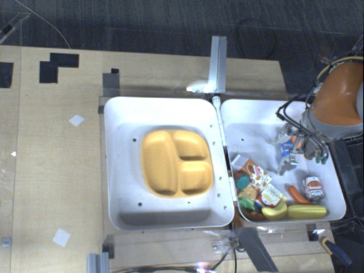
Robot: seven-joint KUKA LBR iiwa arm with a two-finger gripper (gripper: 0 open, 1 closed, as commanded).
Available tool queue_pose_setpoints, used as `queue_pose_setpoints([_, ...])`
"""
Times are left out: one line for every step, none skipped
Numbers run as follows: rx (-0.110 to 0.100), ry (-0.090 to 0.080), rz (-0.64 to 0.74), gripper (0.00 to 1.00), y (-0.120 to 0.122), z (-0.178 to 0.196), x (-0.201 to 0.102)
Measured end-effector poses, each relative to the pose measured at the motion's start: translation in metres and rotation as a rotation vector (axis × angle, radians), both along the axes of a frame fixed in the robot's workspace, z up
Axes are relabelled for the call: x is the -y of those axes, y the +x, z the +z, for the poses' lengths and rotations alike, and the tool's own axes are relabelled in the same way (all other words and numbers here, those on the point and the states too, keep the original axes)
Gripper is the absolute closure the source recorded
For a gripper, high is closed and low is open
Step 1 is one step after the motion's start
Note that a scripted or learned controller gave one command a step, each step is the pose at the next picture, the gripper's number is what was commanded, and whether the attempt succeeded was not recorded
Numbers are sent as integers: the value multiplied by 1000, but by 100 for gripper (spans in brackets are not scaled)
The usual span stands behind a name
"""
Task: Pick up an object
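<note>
The grey arm with its orange band is reaching in from the right and hanging over the upper right part of the right bin. Its hand is pointing down toward the bin's white floor, above bare plastic and apart from the heap of objects. The fingers are small and cluttered with cables and blue parts, so whether they are spread or closed is something I cannot tell, and nothing is visibly sitting between them.

The things to pick are crowding the lower part of the right bin. A yellow banana-like toy is lying along the front wall, with an orange carrot-like piece just above it and a small can with a red label standing beside that. To their left, a printed packet, a teal item and other small toys are piling against each other (too jumbled to name one by one).

In the left bin, a yellow divided tray is lying near the middle. Both bins are resting on the pale wooden desk.
</note>
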State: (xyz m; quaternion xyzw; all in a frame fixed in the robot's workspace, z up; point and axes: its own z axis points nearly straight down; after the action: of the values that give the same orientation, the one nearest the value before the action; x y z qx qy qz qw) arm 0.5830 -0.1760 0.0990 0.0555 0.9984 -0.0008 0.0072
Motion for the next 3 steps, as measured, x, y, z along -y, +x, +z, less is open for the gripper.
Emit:
queue_pose_setpoints([3, 4, -340, 0, -61, -9, 4])
queue_pose_setpoints([4, 3, -319, 0, -91, -9, 23])
queue_pose_setpoints([4, 3, -319, 0, -91, -9, 23])
